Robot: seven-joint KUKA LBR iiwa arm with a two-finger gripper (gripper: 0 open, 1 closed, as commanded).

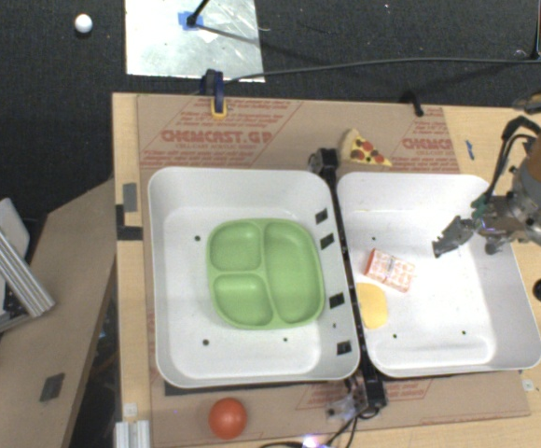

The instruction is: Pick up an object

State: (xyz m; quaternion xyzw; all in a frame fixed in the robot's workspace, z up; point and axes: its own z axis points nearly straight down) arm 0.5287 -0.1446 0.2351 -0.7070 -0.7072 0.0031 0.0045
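Observation:
In the right bin [438, 343] lie a small red and white packet [388, 270] and, just below it, a flat yellow piece [373, 305], both near the bin's left wall. My gripper [452, 238] hangs over the same bin, to the right of the packet and a little higher in the view, apart from it. I see nothing between its fingers. The grey arm reaches in from the right edge.
The left bin [177, 343] holds a green divided plate [264, 273]. A toy pizza slice [365, 150] lies on the board behind the bins and a red ball [228, 417] in front. A blue clamp [215, 90] stands at the board's back edge.

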